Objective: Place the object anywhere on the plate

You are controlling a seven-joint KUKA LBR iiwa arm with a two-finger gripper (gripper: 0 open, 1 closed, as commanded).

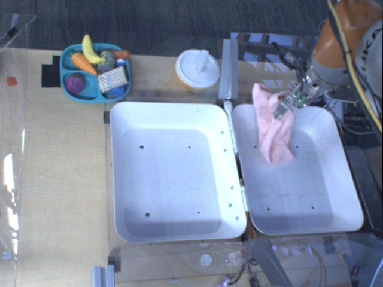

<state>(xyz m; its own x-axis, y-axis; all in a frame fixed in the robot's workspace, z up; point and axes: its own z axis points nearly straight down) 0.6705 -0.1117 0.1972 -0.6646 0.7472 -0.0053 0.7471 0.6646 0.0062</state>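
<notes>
The arm (350, 34) enters at two o'clock: a rounded orange band above grey casing, with a yellowish cable looping over it. A slim metallic gripper (286, 106) juts toward eight o'clock, small blue and green wiring at its base.

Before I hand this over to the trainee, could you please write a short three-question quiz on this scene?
1. True or false: the pink cloth lies in the left bin.
2. Which item sits in the blue divided plate? A) banana B) spoon C) cup
3. Fill in: the gripper is at the cloth's ____ edge.

Key: 1 false, it is in the right bin; 2 A; 3 upper right.
</notes>
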